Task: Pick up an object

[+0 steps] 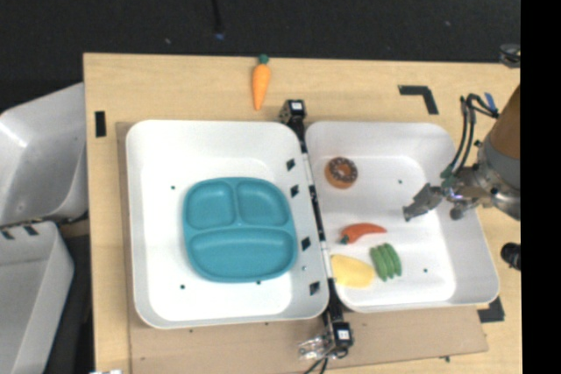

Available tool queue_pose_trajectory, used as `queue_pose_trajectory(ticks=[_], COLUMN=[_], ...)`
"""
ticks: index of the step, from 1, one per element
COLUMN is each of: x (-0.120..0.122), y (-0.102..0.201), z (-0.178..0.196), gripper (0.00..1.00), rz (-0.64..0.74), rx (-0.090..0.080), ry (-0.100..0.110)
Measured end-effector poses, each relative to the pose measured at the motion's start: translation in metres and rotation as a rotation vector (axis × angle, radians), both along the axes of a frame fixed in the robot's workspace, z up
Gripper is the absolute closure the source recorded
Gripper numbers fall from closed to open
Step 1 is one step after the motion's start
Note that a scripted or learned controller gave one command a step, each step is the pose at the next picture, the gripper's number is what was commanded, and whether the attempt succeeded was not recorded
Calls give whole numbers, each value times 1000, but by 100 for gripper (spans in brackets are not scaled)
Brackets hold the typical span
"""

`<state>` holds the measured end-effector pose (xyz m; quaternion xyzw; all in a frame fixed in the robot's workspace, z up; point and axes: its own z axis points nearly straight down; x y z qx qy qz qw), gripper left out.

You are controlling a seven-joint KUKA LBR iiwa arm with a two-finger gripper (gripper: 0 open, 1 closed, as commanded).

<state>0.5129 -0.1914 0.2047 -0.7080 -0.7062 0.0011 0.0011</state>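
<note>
The right bin [421, 144] holds a brown doughnut [341, 172], a red chilli pepper [362, 232], a green ridged vegetable [386, 261] and a yellow piece [353, 271]. My gripper [423, 202] hangs over the right side of that bin, to the right of the chilli and above the green vegetable. Nothing shows between its dark fingers. The arm comes in from the right edge.
The left bin [149, 188] carries a teal divided plate [238, 229]. An orange carrot [260, 83] lies on the bench behind the bins. Black clips line the seam between the bins [308, 215]. A white object [39, 162] stands at the far left.
</note>
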Motion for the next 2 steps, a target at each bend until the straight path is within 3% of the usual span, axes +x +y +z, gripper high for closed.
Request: queue_pose_trajectory(ticks=[1, 2], x=[1, 3], y=[2, 0], z=[-63, -49], gripper=[0, 100], rz=[1, -2], rx=[1, -2], ry=[2, -7])
